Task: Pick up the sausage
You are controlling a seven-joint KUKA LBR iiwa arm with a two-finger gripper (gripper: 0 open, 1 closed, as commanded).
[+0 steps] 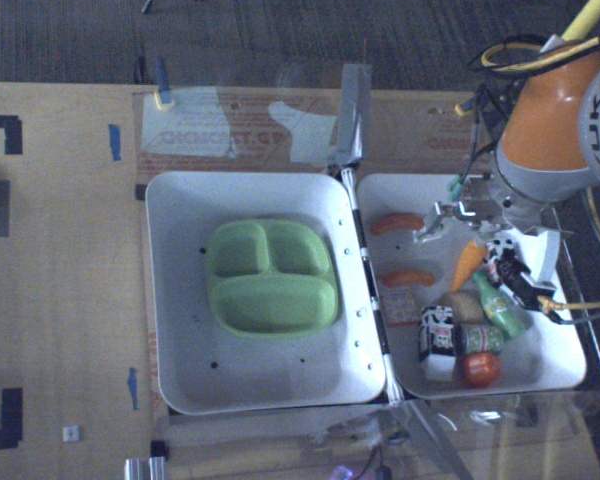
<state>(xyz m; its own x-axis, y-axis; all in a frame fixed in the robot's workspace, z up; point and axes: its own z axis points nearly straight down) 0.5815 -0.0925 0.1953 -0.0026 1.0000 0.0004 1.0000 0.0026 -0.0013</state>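
Note:
Two reddish-orange sausages lie in the right bin [570,373]. The upper sausage [394,223] is near the bin's far left corner, and the lower sausage [408,278] lies closer to me by the left wall. My gripper [442,216] hangs over the far part of this bin, just right of the upper sausage and slightly above it. Nothing shows in its grasp. The grey arm with its orange band [550,118] reaches in from the upper right.
A green divided plate [272,276] sits in the left bin [180,368]. The right bin also holds a carrot [467,263], a green bottle [498,306], a black-and-white carton [437,334], a dark can [478,339], a tomato [479,368] and a small packet [402,308].

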